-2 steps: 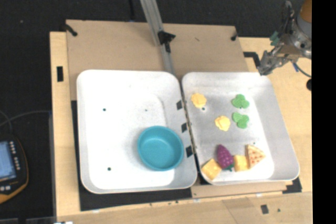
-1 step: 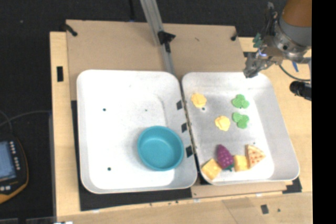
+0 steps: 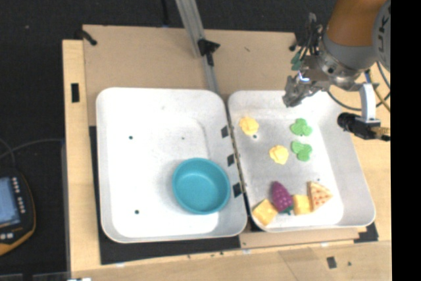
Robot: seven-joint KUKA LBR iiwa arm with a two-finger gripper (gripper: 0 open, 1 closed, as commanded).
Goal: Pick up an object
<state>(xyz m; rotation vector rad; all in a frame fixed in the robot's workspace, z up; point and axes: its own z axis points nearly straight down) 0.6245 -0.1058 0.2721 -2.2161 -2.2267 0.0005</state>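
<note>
My gripper point(image 3: 293, 99) hangs over the back edge of the right bin point(image 3: 348, 161), above and apart from the toys. Below it lie a small yellow piece point(image 3: 248, 126), two green leafy pieces point(image 3: 301, 127) point(image 3: 302, 152) and another yellow piece point(image 3: 279, 154). At the bin's front sit a purple grape bunch point(image 3: 281, 197), a yellow block point(image 3: 264, 212), a small yellow-orange piece point(image 3: 301, 204) and a pizza slice point(image 3: 320, 194). Nothing shows between the fingers.
A blue bowl point(image 3: 200, 185) sits in the left bin point(image 3: 131, 141), toward its front right. A slanted metal pole point(image 3: 191, 16) rises behind the bins. A black-and-yellow device point(image 3: 12, 207) lies off the bench at the left.
</note>
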